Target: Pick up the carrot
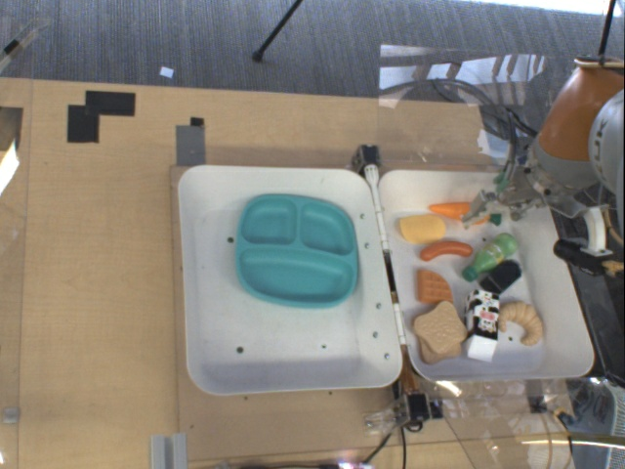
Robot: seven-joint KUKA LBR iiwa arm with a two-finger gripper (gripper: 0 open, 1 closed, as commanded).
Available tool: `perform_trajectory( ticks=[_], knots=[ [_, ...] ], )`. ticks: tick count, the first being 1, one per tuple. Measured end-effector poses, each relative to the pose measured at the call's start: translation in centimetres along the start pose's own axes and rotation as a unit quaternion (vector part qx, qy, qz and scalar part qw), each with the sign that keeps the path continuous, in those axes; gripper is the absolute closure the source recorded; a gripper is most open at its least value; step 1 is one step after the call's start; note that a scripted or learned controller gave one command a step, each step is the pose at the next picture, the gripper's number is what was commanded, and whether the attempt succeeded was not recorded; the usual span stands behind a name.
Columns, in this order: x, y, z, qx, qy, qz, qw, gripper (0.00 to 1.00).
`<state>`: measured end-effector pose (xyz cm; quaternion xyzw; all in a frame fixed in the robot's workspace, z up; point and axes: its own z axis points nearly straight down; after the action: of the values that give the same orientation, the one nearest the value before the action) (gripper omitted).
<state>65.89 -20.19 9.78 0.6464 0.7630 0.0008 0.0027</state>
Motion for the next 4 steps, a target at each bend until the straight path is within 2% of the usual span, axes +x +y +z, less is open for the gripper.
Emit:
perform_trajectory(
  ticks=[1,2,3,4],
  knots=[
    [0.21,-0.04,1.31,0.019,0.009,0.161,0.9868,0.0],
    [0.42,0.26,1.33,0.033,0.01,0.218,0.9753,0.0],
    [0.33,0.39,1.31,0.026,0.005,0.159,0.9869,0.0],
    [0.88,0.21,1.32,0.036,0.006,0.259,0.9652,0.0]
  ],
)
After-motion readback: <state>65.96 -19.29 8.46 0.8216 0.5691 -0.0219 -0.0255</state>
